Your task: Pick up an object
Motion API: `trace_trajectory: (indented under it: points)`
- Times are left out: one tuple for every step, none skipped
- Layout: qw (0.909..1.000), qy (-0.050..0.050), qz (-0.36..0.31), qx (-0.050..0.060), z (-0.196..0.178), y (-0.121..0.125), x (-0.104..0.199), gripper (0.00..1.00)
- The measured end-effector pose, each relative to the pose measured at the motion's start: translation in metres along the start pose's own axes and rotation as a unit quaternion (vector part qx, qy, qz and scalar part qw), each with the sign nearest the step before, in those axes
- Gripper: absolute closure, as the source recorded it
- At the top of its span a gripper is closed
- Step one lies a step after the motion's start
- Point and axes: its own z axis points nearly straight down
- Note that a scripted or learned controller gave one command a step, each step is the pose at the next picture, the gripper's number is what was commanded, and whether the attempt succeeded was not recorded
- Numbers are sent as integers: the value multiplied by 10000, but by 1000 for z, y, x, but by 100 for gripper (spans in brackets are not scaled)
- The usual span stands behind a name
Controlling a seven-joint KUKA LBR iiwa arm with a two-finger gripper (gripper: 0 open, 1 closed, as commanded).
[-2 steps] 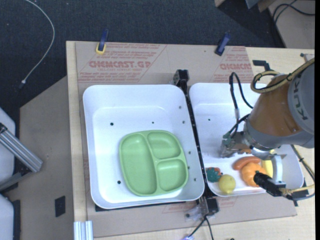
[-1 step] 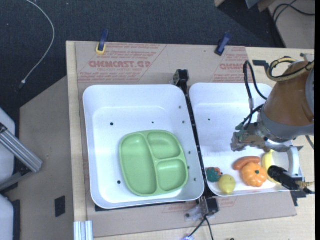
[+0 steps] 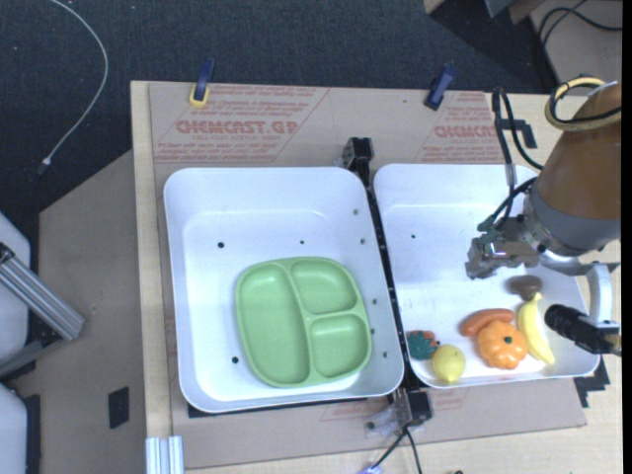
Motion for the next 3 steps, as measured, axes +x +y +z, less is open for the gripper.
trace_trajectory:
  points:
    - [10000,-5,9,1,-49,4,-10,100]
    - [10000,9,-15,28,-33,31,36,100]
    - [10000,16,-25,23,-31,58,95,100]
